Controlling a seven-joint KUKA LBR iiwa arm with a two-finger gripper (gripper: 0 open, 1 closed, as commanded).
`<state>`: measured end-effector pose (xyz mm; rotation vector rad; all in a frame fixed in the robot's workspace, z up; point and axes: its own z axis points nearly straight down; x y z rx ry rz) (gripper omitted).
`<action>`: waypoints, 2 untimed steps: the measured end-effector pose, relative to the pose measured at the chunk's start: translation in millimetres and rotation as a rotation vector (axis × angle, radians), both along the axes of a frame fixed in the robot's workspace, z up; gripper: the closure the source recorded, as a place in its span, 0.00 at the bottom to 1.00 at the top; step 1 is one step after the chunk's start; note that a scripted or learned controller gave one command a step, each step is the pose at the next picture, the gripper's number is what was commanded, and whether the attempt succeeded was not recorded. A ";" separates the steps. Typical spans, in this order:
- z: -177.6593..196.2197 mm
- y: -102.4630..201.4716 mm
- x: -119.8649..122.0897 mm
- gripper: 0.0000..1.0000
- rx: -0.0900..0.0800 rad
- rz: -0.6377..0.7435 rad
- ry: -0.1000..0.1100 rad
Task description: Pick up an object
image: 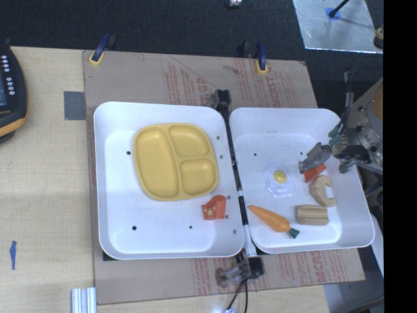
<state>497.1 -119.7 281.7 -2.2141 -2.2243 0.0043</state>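
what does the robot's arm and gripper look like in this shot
The gripper is a small dark grey and black assembly with short, stubby fingers. Behind it, the wrist is a cluster of grey metal parts with a hint of teal. The arm above looks tan-grey at the right edge.

Slanted overhead view of both bins (104, 175)

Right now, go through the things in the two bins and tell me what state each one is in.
Yellow divided plate: flat in the left bin, compartments bare.
Red piece: left bin, by the plate's corner.
Fried egg: flat, right bin.
Carrot: lying on its side.
Tan block: lying down.
Claw: over a small red item.
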 end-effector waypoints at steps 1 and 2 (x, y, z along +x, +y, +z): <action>-86.2 -52.4 44.8 0.00 -0.001 -0.002 0.006; -164.4 -86.1 65.8 0.00 0.000 -0.002 0.006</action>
